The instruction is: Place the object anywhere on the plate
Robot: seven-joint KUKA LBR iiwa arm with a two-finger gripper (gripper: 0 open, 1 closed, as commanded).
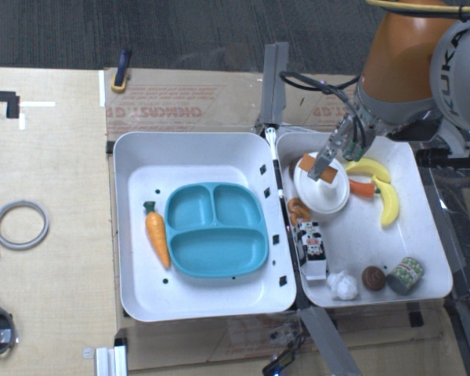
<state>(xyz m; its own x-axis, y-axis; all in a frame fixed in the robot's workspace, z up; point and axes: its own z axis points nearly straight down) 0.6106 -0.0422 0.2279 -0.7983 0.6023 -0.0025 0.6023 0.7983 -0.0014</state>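
Here, the gripper (326, 168) is seen low over the right bin (423, 266), above a white bowl (323, 193); finger state cannot be told. The blue plate (217, 229) lies well left, in the other bin.

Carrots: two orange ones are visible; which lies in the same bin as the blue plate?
The larger carrot, just left of the blue plate. The smaller carrot lies in the right bin beside the banana.

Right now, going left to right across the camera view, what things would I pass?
Grey tape ring → orange toy carrot → blue divided plate → white round cup → yellow banana
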